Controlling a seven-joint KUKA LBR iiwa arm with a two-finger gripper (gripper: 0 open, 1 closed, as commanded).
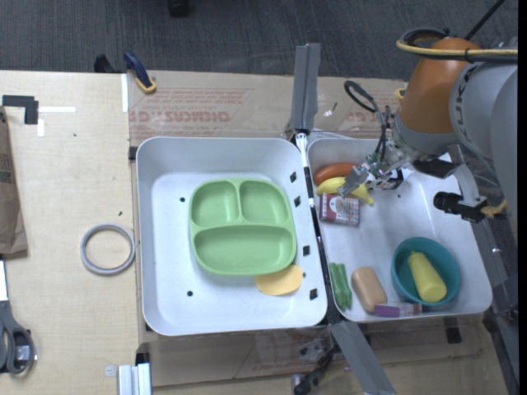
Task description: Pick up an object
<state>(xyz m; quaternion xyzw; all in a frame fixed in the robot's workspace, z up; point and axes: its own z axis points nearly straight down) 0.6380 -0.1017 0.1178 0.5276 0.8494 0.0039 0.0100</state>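
My gripper hangs low over the back left of the right bin, right at the end of a yellow banana. An orange-red piece lies just behind the banana. A dark red packet rests directly in front of the gripper. Further forward are a green stick-shaped item, a tan block, a purple pen and a teal bowl holding a yellow item. Nothing is visibly lifted.
The left bin holds a green divided plate and a flat yellow piece. On the bench to the left lie a tape ring, a blue clamp and scissors. The grey and orange arm crosses the right bin's back corner.
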